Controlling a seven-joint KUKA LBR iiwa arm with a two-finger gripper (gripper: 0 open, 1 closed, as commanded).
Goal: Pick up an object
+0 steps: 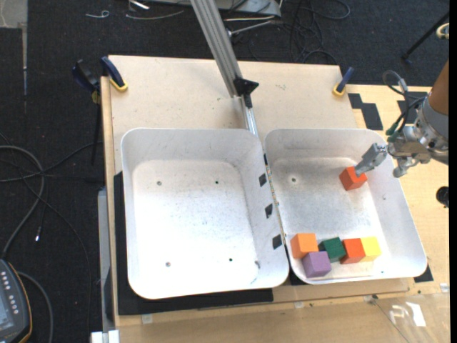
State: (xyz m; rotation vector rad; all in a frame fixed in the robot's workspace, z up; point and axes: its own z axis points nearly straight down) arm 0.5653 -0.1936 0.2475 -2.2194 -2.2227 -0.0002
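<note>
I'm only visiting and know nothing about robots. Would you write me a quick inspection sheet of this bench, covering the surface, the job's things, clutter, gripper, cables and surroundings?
Surface: pale wooden bench board bearing two shallow white bins, left bin and right bin.
Job's things: lone orange-red block in the right bin's upper part; along its near edge an orange cube, purple cube, green cube, red-orange cube and yellow cube, clustered.
Clutter: yellow-tipped clamps at the board's far corners.
Gripper: grey two-finger gripper right above the lone block; grip unclear.
Cables: loose black cables on the floor.
Surroundings: slanted metal pole; dark floor.
</note>
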